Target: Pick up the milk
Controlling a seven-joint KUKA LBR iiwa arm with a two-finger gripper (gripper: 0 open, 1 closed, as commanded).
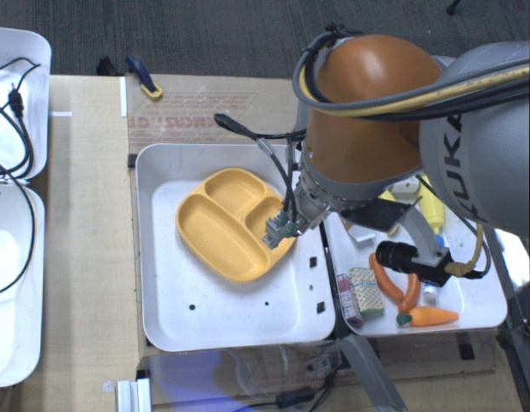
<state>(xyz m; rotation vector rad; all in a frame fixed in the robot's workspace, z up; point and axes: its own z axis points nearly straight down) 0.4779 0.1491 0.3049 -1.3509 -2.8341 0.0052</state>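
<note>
While the gripper [279, 228] hangs low over the rim of a yellow divided plate [218, 226], its tip at or just above the plate's edge, the slanted view from above does not let one tell whether it is spread wide or drawn narrow. The plate lies beneath the gripper and stretches away to its left in the view, flat on the floor of a white bin [213, 316]. The milk carton [362, 293] lies on its side below and to the right of the gripper in the view. It is beyond the wall that parts the two bins, in the neighbouring bin [484, 309] and close against that wall. Farther from the gripper than the carton, a carrot [430, 318] rests near that bin's front rim, and a curved orange-red piece [394, 283] lies between carrot and carton.
</note>
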